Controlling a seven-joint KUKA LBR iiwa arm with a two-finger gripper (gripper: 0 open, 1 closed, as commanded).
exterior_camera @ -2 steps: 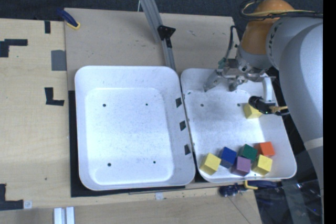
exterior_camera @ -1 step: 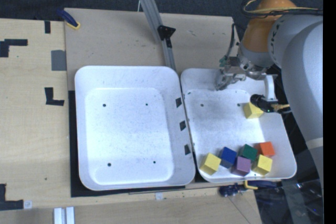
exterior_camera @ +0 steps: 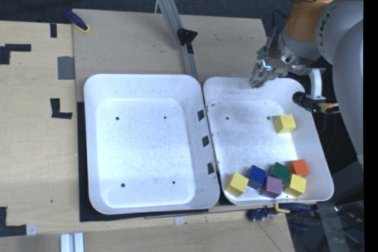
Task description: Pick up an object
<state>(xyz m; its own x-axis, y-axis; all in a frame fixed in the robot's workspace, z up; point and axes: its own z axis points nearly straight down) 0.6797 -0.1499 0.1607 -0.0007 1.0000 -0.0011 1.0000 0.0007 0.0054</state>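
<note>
Jaws above right bin's (exterior_camera: 307,144) far rim.

A robotics lab or test bench: a pale wooden bench (exterior_camera: 35,127) marked with black tape pieces, two shallow white bins (exterior_camera: 94,91) side by side on a dark mat, a slanted metal rail (exterior_camera: 168,3) above them, and small coloured blocks (exterior_camera: 269,179) as practice pieces beside the grey industrial arm (exterior_camera: 339,26)
</note>
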